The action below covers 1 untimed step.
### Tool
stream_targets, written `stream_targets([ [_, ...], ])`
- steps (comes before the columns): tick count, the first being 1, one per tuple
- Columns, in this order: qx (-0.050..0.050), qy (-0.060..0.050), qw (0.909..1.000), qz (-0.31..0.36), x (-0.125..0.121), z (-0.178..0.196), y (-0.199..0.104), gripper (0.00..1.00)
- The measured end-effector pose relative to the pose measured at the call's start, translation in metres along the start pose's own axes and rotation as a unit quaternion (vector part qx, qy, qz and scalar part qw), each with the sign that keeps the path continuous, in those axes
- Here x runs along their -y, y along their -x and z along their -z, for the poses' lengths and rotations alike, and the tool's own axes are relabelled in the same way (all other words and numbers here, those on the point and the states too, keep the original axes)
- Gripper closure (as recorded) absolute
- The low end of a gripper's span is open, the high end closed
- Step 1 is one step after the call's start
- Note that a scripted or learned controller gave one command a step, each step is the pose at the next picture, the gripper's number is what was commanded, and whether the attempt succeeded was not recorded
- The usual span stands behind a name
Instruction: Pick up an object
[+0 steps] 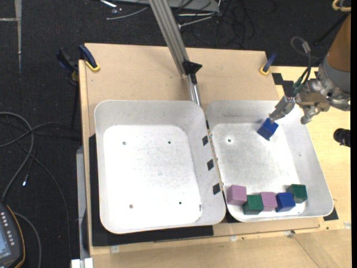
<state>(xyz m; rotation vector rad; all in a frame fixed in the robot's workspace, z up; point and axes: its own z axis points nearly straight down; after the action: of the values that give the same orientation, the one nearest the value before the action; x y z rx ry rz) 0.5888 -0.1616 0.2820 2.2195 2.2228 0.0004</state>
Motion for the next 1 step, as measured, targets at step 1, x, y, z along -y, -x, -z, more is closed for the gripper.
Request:
stream_targets([
  [1,0.001,-0.001,1.0,-0.001,-0.0671,-0.0964,0.0506,0.0],
])
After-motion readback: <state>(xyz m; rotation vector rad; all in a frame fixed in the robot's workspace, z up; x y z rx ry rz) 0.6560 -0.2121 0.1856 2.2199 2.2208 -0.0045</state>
